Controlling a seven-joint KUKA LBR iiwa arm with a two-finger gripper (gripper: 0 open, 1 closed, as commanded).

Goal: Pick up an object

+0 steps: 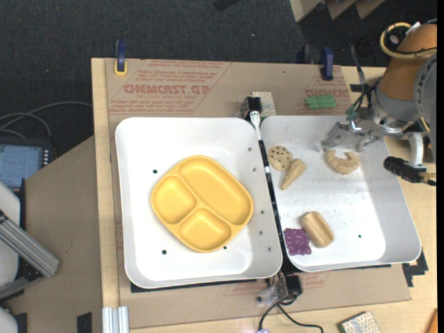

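My gripper [345, 139] hangs over the back of the right bin [388, 207], its fingers spread open with nothing between them. Just in front of it lies a pale tan croissant-shaped pastry [343, 162], close under the fingertips but apart from them. A round chocolate-chip cookie [279, 157] and a tan cone [292, 173] lie at the bin's left side. Near the front sit a tan bread roll [317, 228] and a purple bunch of grapes [297, 241], side by side.
The left bin [139, 151] holds a yellow divided plate [201, 202] in its middle. A small green block [320, 103] lies on the bench behind the right bin. Blue clamps [121, 64] stand at the bench's back edge.
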